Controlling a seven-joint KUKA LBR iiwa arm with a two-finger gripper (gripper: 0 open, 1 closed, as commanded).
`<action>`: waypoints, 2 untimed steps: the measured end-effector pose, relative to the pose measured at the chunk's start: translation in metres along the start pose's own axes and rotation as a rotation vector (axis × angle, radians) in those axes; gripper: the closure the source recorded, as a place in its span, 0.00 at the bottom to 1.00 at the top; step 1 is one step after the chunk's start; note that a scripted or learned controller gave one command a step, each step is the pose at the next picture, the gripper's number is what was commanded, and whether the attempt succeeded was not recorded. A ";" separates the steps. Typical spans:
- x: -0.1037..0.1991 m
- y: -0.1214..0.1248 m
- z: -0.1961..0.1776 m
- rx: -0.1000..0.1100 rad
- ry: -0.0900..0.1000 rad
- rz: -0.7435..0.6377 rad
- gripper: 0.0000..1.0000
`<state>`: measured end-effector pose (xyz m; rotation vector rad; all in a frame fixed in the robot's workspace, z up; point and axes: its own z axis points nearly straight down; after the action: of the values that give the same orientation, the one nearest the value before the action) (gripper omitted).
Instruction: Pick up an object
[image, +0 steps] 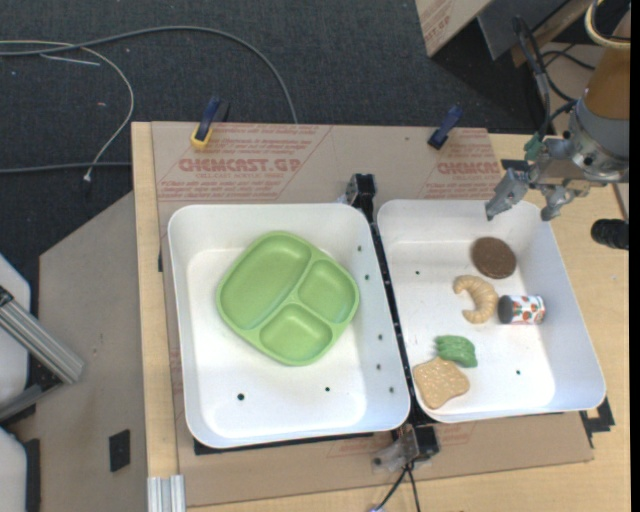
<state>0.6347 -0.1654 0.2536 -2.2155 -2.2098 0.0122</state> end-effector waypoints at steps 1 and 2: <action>0.001 0.002 -0.008 -0.013 -0.003 -0.003 0.00; -0.004 0.005 0.054 -0.007 -0.001 -0.002 0.00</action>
<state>0.6390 -0.1689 0.1996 -2.2172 -2.2167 0.0058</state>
